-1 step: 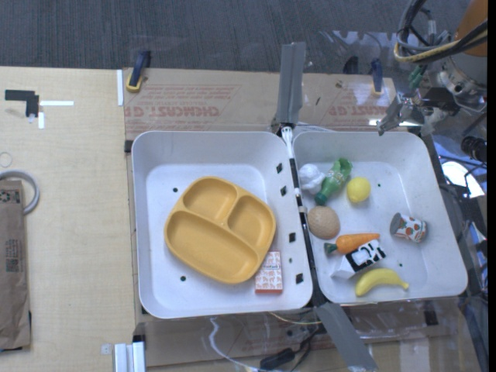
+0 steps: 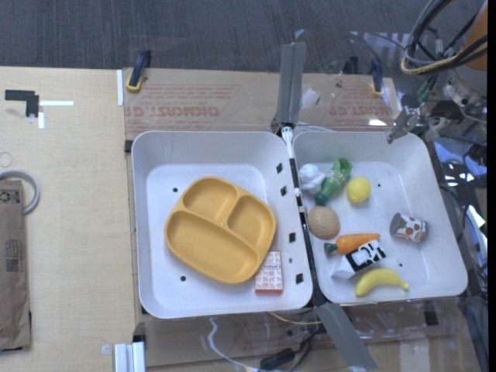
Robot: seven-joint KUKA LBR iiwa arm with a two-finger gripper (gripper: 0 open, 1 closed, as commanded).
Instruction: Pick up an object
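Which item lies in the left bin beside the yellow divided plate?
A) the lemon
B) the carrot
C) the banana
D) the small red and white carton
D: the small red and white carton lies against the yellow divided plate in the left bin.

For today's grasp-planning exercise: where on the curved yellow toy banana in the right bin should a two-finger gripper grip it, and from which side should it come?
Probably from straight above, at the middle of the curved yellow toy banana, fingers closing across its narrow width. It lies flat near the front wall of the right white bin, with a black-and-white carton close behind, so a side approach looks cramped.
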